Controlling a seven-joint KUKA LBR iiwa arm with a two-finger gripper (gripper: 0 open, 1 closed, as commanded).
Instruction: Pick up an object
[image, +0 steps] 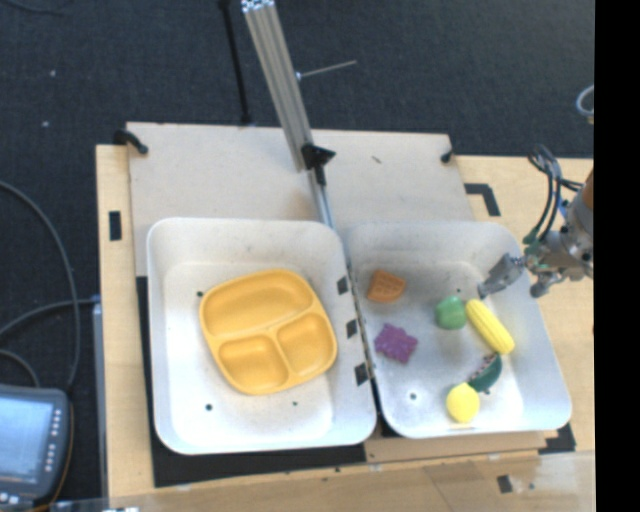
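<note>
While the gripper (522, 277) hangs over the right bin's (530, 400) far right edge with fingers apart and holding nothing, a yellow banana (490, 326) lies just below-left of it. A green ball (451, 313) touches the banana, farther left.

One fixed camera high above the pale wooden bench (120, 300), looking down at a slant, far enough back to take in both shallow white plastic bins (170, 250) and dark carpeted floor (100, 60) beyond, grey arm entering from right

Both bins (250, 240) look like matt white plastic; the yellow tray (268, 330) is smooth, slightly glossy plastic. The desk (500, 190) is pale wood.
</note>
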